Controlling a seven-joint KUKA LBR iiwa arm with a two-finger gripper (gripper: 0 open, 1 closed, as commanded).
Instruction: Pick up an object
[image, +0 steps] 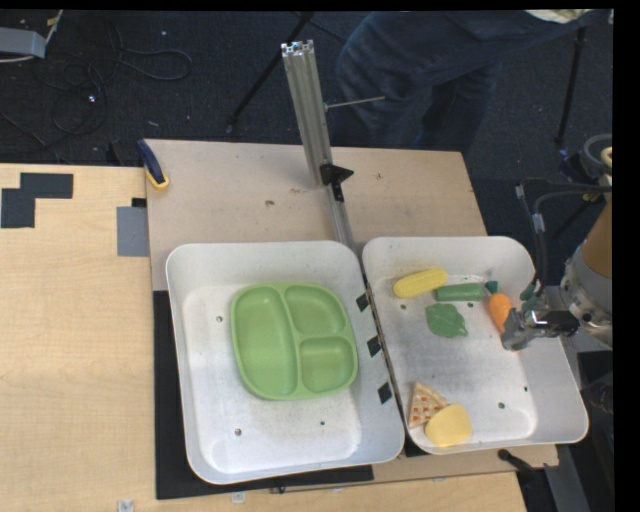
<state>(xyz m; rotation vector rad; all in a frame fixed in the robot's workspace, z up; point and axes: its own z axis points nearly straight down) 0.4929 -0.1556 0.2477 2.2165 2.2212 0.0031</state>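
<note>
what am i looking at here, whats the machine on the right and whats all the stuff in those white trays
This is a single camera fixed above a bench, looking down at a slant. The machine on the right is a robot arm; its gripper sits at the right edge of the right bin. Its job is to pick up an object. That bin holds toy food: a yellow corn cob, a green marker-like stick, a green leafy piece, an orange carrot beside the gripper, a waffle piece and a yellow lump. The left bin holds a green divided plate. I see nothing between the fingers.

Grey arm (590, 290), orange band, metal pincer (520, 325)
</note>
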